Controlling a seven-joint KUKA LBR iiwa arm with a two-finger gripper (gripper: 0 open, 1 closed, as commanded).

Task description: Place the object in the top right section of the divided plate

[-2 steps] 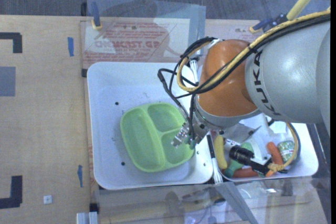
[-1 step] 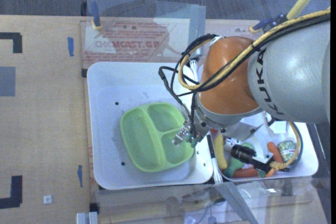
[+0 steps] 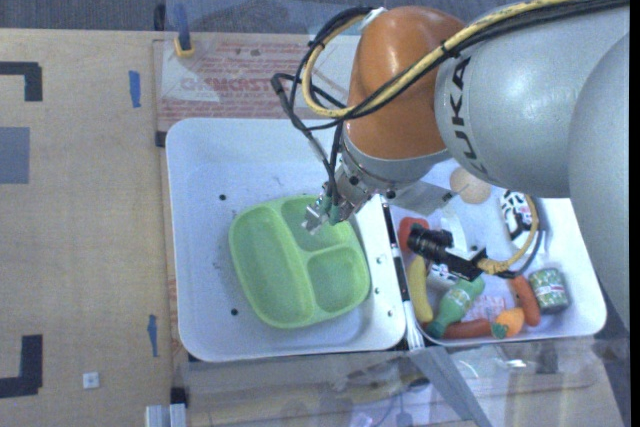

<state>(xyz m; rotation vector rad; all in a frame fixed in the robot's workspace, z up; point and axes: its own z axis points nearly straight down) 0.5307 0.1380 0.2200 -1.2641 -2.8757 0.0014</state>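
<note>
A light green divided plate (image 3: 292, 265) lies in the left white bin (image 3: 210, 175), with one long section on its left and two smaller ones on its right. My gripper (image 3: 322, 212) hangs over the plate's top right section, just under the orange wrist band. The fingers are small and partly hidden by the wrist, so their state is unclear. Something small and greenish shows at the tips, but it blends with the plate.
The right bin (image 3: 585, 310) holds several toy items: a green bottle (image 3: 462, 300), a yellow banana (image 3: 420, 300), an orange carrot (image 3: 505, 322), a small can (image 3: 548, 287), a black-and-white piece (image 3: 517, 210). The big grey arm covers the upper right.
</note>
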